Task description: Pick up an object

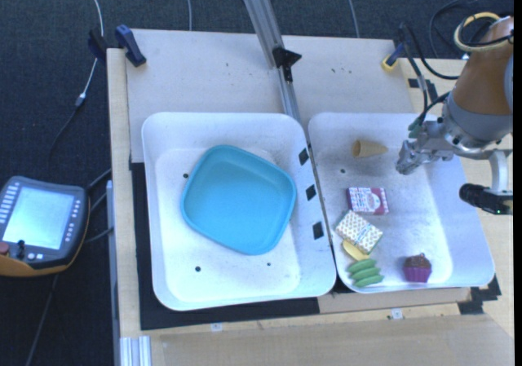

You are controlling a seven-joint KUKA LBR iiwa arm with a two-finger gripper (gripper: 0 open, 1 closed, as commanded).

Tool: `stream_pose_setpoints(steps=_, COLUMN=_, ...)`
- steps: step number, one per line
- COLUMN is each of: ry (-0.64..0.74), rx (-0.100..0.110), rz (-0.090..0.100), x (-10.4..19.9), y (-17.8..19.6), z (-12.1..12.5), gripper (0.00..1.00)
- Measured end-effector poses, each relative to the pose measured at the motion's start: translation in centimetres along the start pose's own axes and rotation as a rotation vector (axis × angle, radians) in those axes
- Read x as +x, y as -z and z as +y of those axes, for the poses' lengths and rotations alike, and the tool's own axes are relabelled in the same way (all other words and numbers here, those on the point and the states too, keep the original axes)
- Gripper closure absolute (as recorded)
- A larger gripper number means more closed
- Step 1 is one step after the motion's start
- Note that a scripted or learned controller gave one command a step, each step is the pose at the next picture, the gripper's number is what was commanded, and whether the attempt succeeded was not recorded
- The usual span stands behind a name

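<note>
The gripper (pixel 408 162) is being carried low over the right bin (pixel 465 234), entering from the right side with the orange-banded wrist above it. Whether it is released or clenched cannot be told from this angle, and nothing is being seen held in it.

No single target is named by the task, so every loose item is being treated as a candidate. The cone-shaped piece (pixel 369 147) is lying just beside the tool, on the side away from the arm, apart from it and on its side. The pink-and-white packet (pixel 367 200) is resting near and below the tool. The checkered yellow packet (pixel 359 231) is lying further below, and the green pea pod (pixel 364 273) and the purple piece (pixel 417 268) are sitting well apart from the tool at the near rim.

The items are being kept scattered in one bin (presumably so each can be approached from above without crowding). The cone is judged the likeliest target, being closest. The blue plate (pixel 238 198) is lying in the left bin (pixel 163 144), well apart from the tool.

The pick is judged not yet made.
</note>
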State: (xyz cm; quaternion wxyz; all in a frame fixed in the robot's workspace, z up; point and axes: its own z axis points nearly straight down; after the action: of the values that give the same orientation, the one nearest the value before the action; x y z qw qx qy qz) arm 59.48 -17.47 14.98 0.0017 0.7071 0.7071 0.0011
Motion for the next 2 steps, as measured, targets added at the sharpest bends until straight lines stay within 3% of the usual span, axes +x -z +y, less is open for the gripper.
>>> stream_pose_setpoints(steps=2, ry=0.001, rx=-0.002, rz=0.000, x=-0.2, y=12.2, z=-0.9, gripper=1.00)
